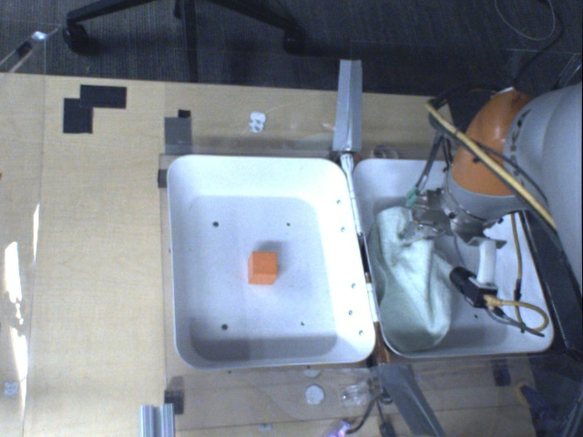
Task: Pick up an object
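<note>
A small orange cube (263, 268) lies near the middle of the left bin (191, 244). A pale grey-green cloth (412, 280) is crumpled along the left side of the right bin (519, 340). My gripper (421, 218) reaches down from the orange-banded wrist (483, 148) onto the cloth's upper end, touching or just above it. The wrist body hides how its tips stand.
A metal divider post (348, 107) stands behind the seam between the bins. Cables (492, 303) hang from the arm over the right bin's right part. Black tape marks (91, 106) lie on the wooden bench at the far left.
</note>
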You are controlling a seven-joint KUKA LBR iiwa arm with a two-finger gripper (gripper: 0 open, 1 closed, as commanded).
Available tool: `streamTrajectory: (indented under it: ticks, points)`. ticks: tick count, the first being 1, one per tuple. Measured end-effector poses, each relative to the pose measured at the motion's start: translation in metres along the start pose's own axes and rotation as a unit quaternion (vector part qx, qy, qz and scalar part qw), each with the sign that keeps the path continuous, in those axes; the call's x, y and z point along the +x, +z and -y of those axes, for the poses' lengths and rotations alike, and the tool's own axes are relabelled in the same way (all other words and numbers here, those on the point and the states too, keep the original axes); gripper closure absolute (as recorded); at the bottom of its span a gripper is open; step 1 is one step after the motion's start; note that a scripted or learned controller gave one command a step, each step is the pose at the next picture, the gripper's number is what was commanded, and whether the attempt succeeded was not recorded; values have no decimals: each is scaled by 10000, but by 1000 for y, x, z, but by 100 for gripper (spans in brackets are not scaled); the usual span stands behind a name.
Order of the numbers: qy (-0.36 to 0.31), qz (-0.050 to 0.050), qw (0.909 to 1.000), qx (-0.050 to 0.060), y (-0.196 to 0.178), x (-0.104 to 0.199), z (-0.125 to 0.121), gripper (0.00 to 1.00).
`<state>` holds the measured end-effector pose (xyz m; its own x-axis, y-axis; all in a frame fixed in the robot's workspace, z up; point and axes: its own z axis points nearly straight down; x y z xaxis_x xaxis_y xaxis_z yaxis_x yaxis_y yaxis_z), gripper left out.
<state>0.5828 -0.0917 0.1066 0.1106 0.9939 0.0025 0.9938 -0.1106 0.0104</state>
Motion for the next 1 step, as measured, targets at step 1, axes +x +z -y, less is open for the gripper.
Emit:
streamTrajectory:
  ticks: [1]
  points:
    - [31, 16, 10000, 29, -79, 33, -85, 100]
